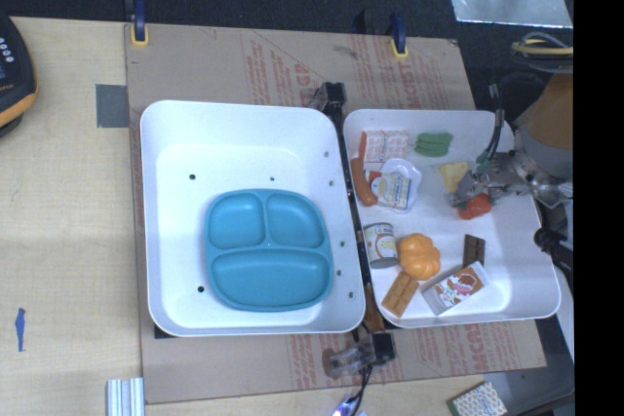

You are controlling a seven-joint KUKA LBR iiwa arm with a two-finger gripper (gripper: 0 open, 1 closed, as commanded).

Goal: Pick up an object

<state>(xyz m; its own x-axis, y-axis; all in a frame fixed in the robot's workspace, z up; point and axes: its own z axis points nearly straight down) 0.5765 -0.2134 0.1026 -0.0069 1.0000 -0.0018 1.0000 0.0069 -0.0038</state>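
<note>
i see the gripper (475, 193) low over the red item (475, 206) in the right bin (526, 302), likely targeting it; finger state i cannot tell.

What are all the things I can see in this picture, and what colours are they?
left bin: one, white, left on the bench
divided plate: one, blue, in the left bin
right bin: one, white, beside the left bin
green item: one, green, back of the right bin
orange fruit toy: one, orange, middle of the right bin
red item: one, red, below the gripper
brown stick: one, tan, front of the right bin
clamps: two, blue and yellow, back edge
gripper: one, grey, over the right bin
</note>
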